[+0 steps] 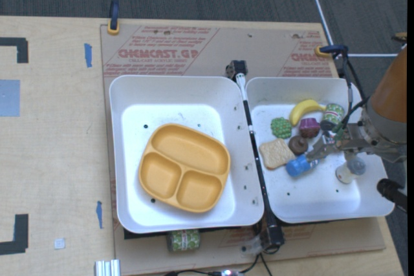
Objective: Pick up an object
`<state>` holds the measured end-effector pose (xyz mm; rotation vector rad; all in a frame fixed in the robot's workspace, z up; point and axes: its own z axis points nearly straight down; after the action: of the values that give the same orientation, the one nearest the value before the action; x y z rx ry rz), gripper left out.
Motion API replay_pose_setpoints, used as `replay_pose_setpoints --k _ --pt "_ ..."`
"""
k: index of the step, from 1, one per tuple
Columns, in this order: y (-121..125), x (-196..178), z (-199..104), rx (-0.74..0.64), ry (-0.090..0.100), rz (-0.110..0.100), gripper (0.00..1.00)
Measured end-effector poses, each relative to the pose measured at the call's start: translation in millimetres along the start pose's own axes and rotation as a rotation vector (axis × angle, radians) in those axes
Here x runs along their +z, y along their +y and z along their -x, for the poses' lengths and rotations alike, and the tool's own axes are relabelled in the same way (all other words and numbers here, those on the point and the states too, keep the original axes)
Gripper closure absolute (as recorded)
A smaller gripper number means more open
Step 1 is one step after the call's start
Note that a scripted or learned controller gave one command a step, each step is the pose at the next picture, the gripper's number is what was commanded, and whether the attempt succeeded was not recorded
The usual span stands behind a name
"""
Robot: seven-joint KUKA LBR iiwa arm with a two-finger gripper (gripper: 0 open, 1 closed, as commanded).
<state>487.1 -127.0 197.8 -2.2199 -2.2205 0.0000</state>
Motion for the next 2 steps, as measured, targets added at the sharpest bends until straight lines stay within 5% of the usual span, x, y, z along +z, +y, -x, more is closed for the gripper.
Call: replay_pose_setpoints --k 1,2 --pt "50.0 98.3 -13.2 0.000 -0.008 0.018 0.00" --pt "55.8 107.7 -32.7 0.003 -0.006 0.020 0.00"
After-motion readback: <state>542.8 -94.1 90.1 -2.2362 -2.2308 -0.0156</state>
